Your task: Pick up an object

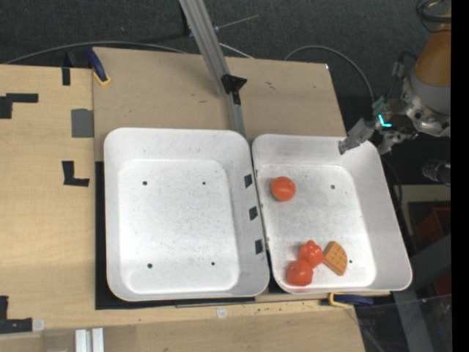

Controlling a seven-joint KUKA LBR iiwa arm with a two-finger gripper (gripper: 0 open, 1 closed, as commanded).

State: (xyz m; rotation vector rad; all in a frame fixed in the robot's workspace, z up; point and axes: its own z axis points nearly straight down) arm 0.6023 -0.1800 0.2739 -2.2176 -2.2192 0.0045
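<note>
Fingers (364, 135) hang at the right bin's (366, 169) far right corner; open or closed, I cannot tell. Orange ball (283, 189) sits far-left inside, looking light, smooth, likely to roll: pinch across its middle.

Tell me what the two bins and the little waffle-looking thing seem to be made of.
The left bin and right bin look like thin moulded plastic, matte white with dark speckles; rounded corners and shallow curved walls suggest it. The waffle piece is tan with a grid texture, probably a plastic toy, though it is too small to be sure.
</note>
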